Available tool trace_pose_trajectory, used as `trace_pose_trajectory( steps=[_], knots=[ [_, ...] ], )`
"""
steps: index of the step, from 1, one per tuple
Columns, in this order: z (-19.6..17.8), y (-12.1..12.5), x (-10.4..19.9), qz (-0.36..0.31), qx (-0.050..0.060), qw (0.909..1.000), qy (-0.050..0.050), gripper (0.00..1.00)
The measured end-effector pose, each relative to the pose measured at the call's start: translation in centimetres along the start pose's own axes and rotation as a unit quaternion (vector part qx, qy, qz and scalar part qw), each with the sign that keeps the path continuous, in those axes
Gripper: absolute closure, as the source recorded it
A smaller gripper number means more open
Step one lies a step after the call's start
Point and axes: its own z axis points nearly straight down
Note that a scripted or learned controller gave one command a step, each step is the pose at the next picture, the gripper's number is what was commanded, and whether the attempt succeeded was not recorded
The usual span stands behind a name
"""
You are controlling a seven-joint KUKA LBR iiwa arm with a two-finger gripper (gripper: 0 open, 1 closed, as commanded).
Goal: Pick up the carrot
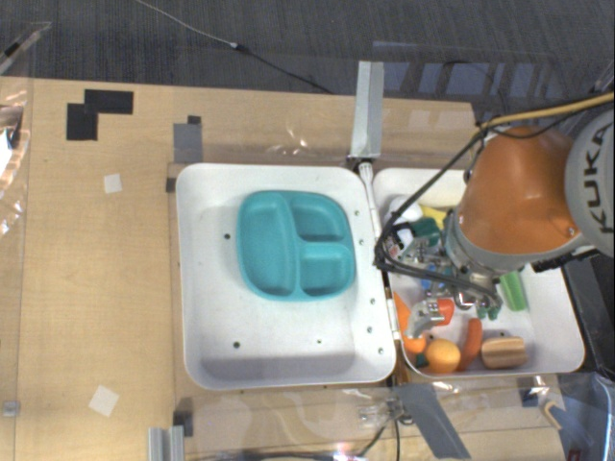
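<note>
Two white bins sit side by side: the left bin (207,286) holds a teal divided plate (294,244), while in the right bin (562,339) the gripper (440,307), its opening impossible to judge, hovers at ten o'clock of the carrot (473,339), seemingly lining up.

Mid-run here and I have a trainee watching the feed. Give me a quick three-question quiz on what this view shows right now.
1. True or false: the teal divided plate lies in the left bin.
2. Which bin is the hand over? A) left B) right C) neither
3. Fill in: the carrot lies between the orange fruit and the ____.

Key:
1. True.
2. B, the right bin.
3. The bread roll, at the bin's near edge.
</note>
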Motion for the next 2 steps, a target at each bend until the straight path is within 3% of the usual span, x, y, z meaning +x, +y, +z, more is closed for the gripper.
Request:
trace_pose_trajectory(
  steps=[1,2],
  knots=[
    [0.0,-0.2,0.2,0.059,0.0,0.9983,0.0,0.0],
    [0.0,2.8,0.3,0.033,0.0,0.9994,0.0,0.0]
  ],
)
